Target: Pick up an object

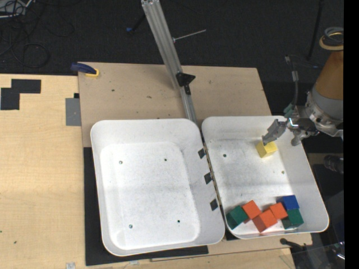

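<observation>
Nearest the camera, along the front wall of the right bin [314, 184]: cluster of blocks, packed and touching. Left to right: green block [237, 216], orange block [251, 208], larger orange block [266, 219], orange block [278, 210], blue block [289, 202], dark green block [293, 219] at the front right corner.

Left bin [106, 144] set beside the right one, rims touching along the middle; three dark clips [207, 177] on the shared edge.

Further back in the right bin: yellow block [267, 148], lying alone on the bin floor, well apart from the cluster, slightly rotated. Gripper [283, 129] just above and beside it, reaching in from the right. One grey finger [275, 131] angled down, tip touching or nearly touching the block's top rear edge. Block not seen between fingers; not lifted. Open or closed: cannot tell.

Behind the gripper: grey wrist with orange band [330, 74] above.

Far side: aluminium rail [166, 43] slanting up from the bins' junction; blue-and-yellow clamp [85, 69] at the bench's back left corner
</observation>
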`<act>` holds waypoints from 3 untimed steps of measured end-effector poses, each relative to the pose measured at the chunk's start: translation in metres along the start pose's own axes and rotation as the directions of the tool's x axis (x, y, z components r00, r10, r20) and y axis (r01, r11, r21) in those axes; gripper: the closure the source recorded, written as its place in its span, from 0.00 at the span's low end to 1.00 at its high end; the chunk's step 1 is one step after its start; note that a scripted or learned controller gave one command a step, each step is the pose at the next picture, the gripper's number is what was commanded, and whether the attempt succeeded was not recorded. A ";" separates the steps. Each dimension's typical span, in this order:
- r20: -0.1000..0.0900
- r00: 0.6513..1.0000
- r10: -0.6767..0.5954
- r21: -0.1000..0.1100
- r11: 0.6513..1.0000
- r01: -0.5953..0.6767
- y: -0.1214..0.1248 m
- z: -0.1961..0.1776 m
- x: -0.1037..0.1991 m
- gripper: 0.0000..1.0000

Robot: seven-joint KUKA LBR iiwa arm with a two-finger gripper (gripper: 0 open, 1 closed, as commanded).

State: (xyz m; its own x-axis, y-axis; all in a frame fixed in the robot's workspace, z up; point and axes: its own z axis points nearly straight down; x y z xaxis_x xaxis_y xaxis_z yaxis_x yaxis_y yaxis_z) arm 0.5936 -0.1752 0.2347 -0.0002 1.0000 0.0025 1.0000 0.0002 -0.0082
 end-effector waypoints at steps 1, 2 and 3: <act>0.001 1.000 -0.001 -0.005 1.000 0.001 0.001 -0.003 0.000 0.00; 0.001 1.000 -0.001 -0.001 1.000 0.001 0.007 0.044 -0.002 0.00; 0.000 1.000 0.001 0.001 1.000 -0.001 0.006 0.106 -0.009 0.00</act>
State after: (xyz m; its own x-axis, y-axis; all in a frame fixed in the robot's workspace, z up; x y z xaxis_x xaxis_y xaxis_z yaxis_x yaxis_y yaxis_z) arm 0.5983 -0.1837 0.1283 0.0012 1.0000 0.0023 1.0000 -0.0012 -0.0096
